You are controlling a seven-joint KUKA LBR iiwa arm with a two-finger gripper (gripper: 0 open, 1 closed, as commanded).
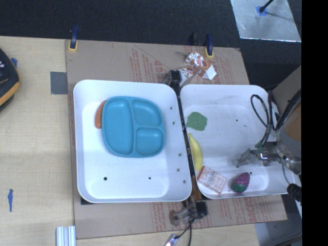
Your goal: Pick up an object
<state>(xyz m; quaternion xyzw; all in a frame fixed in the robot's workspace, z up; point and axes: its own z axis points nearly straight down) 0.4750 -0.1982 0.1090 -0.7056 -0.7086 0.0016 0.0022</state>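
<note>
The gripper (245, 159) stands inside the right bin (225, 92), near that bin's right wall, with its 2 fingers spread apart and nothing between them. Just below it and slightly toward the camera lies the purple-and-green toy (240, 182), the closest candidate for pickup. Further left of the gripper along the same near edge rests a small printed packet (211, 180), and beyond that a yellow banana (195, 150) against the dividing wall. A flat green leaf piece (197, 121) sits up and left of the gripper. The toy looks light, rounded and probably smooth plastic, so slip is a risk; a hold across its widest middle seems soundest.
</note>
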